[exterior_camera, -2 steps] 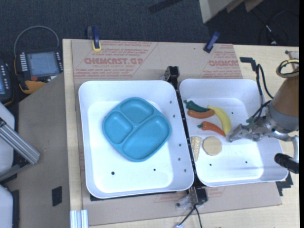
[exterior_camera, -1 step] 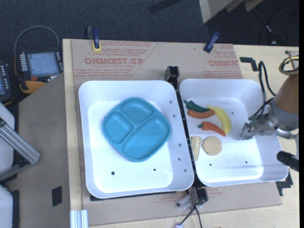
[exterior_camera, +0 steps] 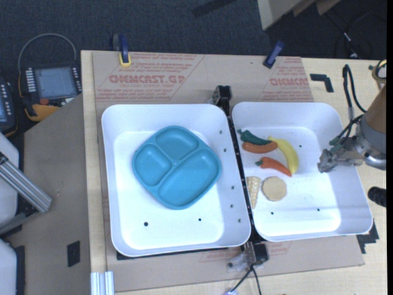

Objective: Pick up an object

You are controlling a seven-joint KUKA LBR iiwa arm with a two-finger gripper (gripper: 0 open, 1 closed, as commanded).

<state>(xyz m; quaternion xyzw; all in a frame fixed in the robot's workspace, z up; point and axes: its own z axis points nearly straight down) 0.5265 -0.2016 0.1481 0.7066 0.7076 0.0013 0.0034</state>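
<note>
A: So, where is the gripper right now?

B: At about three o'clock in the right bin, low over its right-hand wall. The grey arm comes in from the right edge behind it.

A: Are its fingers spread or pressed together?

B: I cannot tell; they are small and blurred against the white. Nothing shows between them.

A: And the things to pick up?

B: All in the left half of that bin, well apart from the gripper. A yellow banana curves down the middle of the group. At its ten o'clock lies a dark green vegetable, with an orange-red one touching just below it. A small orange carrot sits at the banana's seven o'clock. Lower, a round tan biscuit lies beside a pale wedge, which rests near the bin's left wall.

A: Anything between the gripper and the group?

B: Bare white floor of the bin, with the banana as the nearest piece.

A: What else is around?

B: The left bin carries a blue divided plate in its middle. Both bins sit on a brown board on the worktop, with a blue and yellow clamp at eleven o'clock and a blue clamp at one o'clock. A handheld controller with a screen lies off the board at ten o'clock.
</note>
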